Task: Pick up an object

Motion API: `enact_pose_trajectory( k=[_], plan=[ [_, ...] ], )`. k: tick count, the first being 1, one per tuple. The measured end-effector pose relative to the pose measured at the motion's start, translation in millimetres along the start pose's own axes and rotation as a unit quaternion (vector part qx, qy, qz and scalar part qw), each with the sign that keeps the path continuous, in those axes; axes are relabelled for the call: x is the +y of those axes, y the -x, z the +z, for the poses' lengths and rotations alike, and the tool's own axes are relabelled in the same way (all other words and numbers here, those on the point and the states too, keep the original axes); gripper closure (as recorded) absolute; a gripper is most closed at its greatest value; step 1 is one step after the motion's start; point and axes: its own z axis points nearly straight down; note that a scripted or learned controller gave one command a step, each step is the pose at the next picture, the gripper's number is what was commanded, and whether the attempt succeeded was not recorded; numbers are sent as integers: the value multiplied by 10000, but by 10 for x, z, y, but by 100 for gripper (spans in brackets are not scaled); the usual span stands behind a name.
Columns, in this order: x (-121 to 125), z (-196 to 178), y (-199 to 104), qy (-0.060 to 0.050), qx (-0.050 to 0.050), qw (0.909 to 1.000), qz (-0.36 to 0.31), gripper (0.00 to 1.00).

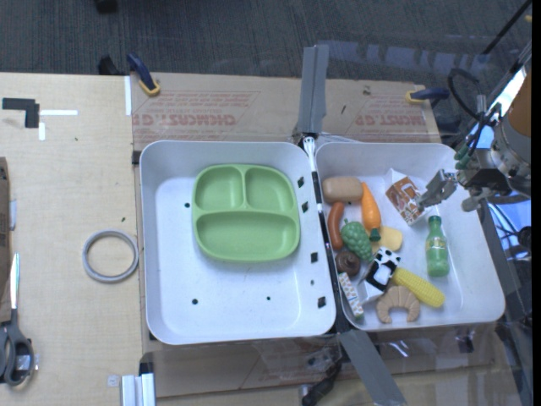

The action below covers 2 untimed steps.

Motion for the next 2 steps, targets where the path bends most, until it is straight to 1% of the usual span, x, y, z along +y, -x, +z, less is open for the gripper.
enact_pose_trajectory(
  k=[1, 2],
  plan=[
    [686, 1237, -143, 0, 5, 9973, -728, 0],
    [618, 702, -6, 11, 0, 9993, -381, 0]
  ],
)
